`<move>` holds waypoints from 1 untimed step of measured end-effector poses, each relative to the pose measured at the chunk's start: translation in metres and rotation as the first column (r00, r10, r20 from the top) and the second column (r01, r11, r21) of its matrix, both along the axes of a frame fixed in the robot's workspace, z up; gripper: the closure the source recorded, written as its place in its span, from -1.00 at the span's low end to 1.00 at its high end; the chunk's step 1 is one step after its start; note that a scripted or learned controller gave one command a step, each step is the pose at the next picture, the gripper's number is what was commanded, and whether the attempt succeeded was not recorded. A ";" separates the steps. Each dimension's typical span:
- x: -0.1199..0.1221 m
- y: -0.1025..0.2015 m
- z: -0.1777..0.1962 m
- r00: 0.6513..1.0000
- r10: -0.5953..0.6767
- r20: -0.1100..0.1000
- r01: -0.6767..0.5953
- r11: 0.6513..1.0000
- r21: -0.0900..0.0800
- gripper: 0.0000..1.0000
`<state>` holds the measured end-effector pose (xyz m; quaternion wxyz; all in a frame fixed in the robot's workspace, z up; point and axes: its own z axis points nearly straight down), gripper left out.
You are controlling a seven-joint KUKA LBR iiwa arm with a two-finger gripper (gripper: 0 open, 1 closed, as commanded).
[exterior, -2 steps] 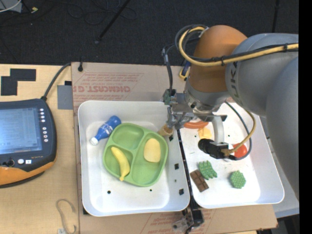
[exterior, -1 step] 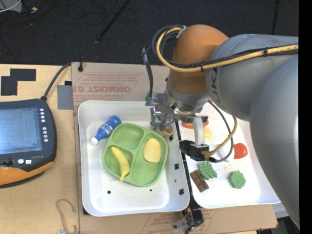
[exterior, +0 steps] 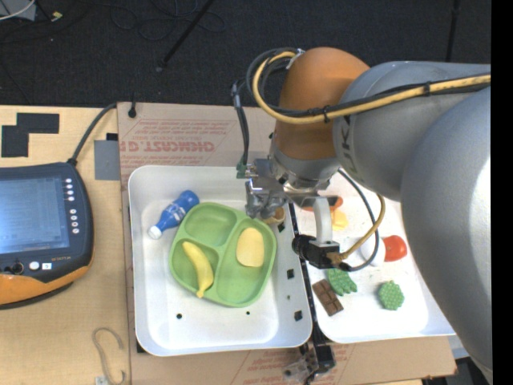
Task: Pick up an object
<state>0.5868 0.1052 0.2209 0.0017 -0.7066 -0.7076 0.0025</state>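
Here we saw the gripper (exterior: 263, 203) low over the upper right rim of the green plate (exterior: 210, 224) in the left bin (exterior: 152, 327). The banana (exterior: 198, 268) lay down-left of it, its long axis running diagonally.
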 end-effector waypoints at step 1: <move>-0.013 -0.001 -0.003 1.000 -0.005 -0.001 0.005 1.000 0.000 1.00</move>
